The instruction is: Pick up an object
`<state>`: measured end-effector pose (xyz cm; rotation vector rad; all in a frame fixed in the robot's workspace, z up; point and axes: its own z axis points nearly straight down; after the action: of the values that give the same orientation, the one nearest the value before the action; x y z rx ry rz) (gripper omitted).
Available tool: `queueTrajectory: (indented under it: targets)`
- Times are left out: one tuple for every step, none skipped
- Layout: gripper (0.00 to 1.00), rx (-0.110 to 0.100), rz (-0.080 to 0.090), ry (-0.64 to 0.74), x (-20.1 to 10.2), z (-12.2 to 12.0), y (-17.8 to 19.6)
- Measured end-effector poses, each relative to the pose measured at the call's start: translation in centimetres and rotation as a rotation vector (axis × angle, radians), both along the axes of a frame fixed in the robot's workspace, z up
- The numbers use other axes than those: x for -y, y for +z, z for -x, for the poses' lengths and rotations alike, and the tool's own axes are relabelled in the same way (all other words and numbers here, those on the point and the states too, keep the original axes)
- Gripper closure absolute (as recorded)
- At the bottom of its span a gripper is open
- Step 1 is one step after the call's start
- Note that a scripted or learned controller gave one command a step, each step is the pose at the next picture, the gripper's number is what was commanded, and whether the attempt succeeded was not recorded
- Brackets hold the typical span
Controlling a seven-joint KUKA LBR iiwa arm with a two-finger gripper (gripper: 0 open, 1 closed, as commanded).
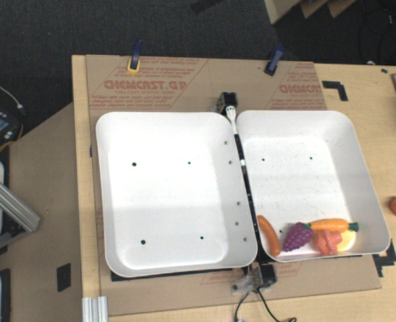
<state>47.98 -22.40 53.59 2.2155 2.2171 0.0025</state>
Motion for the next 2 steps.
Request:
queueTrajectory:
  targets:
    - [1.00,-0.012,-0.006,-0.001,-0.1,0.1,-6.9]
    - [1.00,0.001,0.000,-0.001,0.0,0.0,-3.5]
